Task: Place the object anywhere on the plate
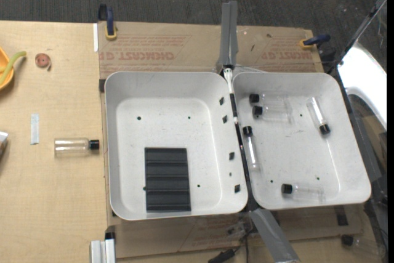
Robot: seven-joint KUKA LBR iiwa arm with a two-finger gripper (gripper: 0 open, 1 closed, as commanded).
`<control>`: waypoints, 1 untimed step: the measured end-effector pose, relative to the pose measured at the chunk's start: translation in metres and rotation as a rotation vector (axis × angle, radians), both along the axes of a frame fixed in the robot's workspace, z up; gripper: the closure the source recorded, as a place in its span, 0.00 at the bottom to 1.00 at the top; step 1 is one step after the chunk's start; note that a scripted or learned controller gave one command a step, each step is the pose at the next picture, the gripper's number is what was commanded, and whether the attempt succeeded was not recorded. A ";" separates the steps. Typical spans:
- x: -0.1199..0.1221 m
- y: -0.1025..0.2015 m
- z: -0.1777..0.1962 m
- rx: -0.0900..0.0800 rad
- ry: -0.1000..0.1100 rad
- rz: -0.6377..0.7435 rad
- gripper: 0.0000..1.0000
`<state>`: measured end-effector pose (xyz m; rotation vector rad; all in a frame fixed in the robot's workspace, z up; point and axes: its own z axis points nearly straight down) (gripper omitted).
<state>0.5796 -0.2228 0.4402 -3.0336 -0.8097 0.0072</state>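
Cannot tell how open the hand is, nor whether it has hold of anything. In the right bin (354,157), clear black-capped vials (274,109) lying scattered: a pair near the far left corner, others toward the far right, along the left wall and by the near edge. In the left bin (123,95), close to its near edge, a dark ribbed plate (167,180). At the left edge of the worktop (61,206), a stray vial (74,145), an orange bowl (4,69) and a small red disc (42,60).
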 end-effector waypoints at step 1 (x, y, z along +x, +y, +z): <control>0.053 0.001 -0.001 -0.001 0.000 -0.166 0.00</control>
